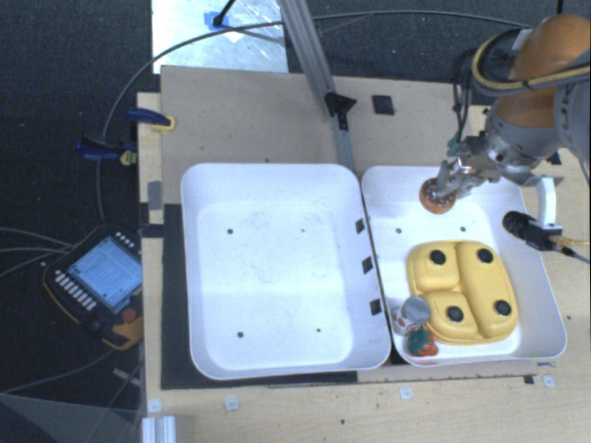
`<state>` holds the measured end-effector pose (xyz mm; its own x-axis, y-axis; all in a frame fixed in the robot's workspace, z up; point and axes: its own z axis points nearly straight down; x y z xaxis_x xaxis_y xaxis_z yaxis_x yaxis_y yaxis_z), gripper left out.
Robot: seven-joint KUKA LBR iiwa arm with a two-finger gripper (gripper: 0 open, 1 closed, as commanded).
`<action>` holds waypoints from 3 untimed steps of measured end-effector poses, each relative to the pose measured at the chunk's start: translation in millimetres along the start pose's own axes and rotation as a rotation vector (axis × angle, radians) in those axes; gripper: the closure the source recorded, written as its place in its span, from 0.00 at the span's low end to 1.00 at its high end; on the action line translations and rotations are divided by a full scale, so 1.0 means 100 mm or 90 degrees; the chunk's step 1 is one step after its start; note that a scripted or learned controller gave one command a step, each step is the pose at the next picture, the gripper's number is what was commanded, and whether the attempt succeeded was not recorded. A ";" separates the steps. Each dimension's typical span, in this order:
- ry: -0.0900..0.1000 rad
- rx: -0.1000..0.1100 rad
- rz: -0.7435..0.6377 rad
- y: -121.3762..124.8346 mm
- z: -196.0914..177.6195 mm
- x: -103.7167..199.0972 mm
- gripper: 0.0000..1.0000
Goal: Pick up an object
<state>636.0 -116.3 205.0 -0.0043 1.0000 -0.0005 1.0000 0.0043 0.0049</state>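
Observation:
My gripper (447, 185) hangs over the far part of the right bin (397, 212), reaching in from the right. It is shut on a small round brown object (435, 198), which sits at its fingertips near the bin's back wall. A large yellow moulded piece (462, 290) with several black dots lies in the near half of the same bin. At the bin's near left corner there is a small grey and white object (412, 312), with a small red and green thing (422, 342) beside it.
The left bin (268, 266) sits alongside, sharing a middle rim with black clips (367, 264). A slanted metal pole (314, 63) crosses the bench behind the bins. A teach pendant (97, 280) lies off the bench at the left.

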 end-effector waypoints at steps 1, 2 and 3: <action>0.001 0.002 -0.003 -0.08 -0.14 0.54 1.00; 0.001 0.003 -0.003 -0.13 -0.11 0.99 1.00; 0.002 0.003 -0.004 -0.27 -0.14 1.54 1.00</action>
<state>607.9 37.4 218.6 -0.0103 0.9999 0.0023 0.9999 0.0103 0.0000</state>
